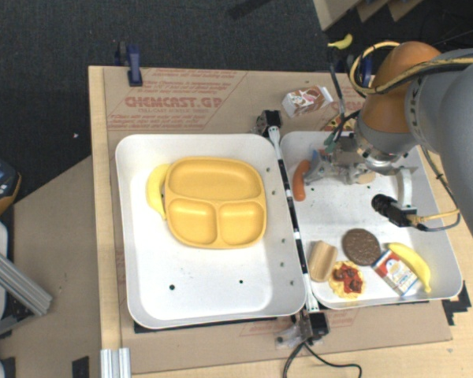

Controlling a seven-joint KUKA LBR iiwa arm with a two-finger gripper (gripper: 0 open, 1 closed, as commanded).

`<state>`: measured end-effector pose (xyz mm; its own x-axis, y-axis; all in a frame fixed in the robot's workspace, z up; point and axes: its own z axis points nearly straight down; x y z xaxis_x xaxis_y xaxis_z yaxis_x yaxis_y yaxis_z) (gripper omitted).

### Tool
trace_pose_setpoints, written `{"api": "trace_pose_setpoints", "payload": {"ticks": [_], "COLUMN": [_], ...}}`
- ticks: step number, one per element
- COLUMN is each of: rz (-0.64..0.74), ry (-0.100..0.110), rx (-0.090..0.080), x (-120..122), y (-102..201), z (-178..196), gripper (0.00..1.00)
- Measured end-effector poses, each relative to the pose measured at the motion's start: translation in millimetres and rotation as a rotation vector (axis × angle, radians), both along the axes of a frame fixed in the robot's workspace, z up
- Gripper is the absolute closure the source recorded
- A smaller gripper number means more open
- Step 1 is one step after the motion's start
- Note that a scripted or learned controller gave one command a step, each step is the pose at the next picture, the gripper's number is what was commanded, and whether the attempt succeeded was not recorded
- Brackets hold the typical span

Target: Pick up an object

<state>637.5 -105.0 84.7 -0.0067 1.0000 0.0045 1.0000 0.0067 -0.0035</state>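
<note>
Gripper (pixel 340 166) low over right bin's (pixel 449 246) far left corner, beside hot dog (pixel 299 179) at left wall; claw state: cannot tell. Banana (pixel 414 264), brown patty (pixel 362 246), bread roll (pixel 322 259) along near edge. Yellow divided tray (pixel 215 201) in left bin (pixel 134 235).

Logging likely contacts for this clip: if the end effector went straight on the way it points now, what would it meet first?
Probably the orange hot dog by the right bin's left wall, just beyond the end effector; depth is unclear.
</note>
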Motion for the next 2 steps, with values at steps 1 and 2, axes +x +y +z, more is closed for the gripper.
{"api": "trace_pose_setpoints", "payload": {"ticks": [1,2], "rz": [-0.002,-0.011], "ry": [0.023,0.006], "rx": [-0.006,-0.002], "x": [24.5,-76.3], "y": [-3.4,-3.5], "z": [-1.8,-0.5], "gripper": [0.00,0.00]}}
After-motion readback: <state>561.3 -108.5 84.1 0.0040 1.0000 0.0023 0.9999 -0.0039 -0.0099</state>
